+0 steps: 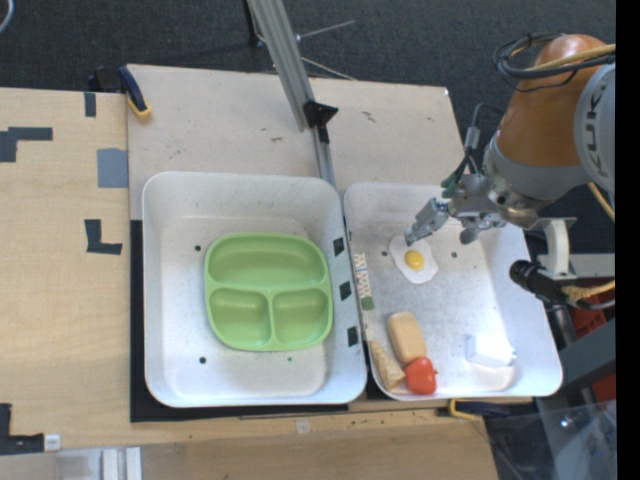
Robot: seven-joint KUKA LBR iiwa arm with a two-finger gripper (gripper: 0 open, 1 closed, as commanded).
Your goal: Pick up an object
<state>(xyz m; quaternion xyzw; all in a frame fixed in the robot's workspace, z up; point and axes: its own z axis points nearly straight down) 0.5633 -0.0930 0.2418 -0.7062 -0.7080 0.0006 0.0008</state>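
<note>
Right of centre in the frame, the gripper (pixel 440 225) hangs over the right-hand bin (pixel 530 343), jaws spread wide with nothing between them, tilted down toward the fried egg (pixel 415 263) lying flat just below and left of one fingertip. That looks like the target, and the open spread suits straddling it. Lower down, the bread roll (pixel 405 335) and the tomato (pixel 421 376) crowd the bin's near edge. Over in the left-hand bin (pixel 165 268), the green divided plate (pixel 268 290) sits centre, well clear of the action
</note>
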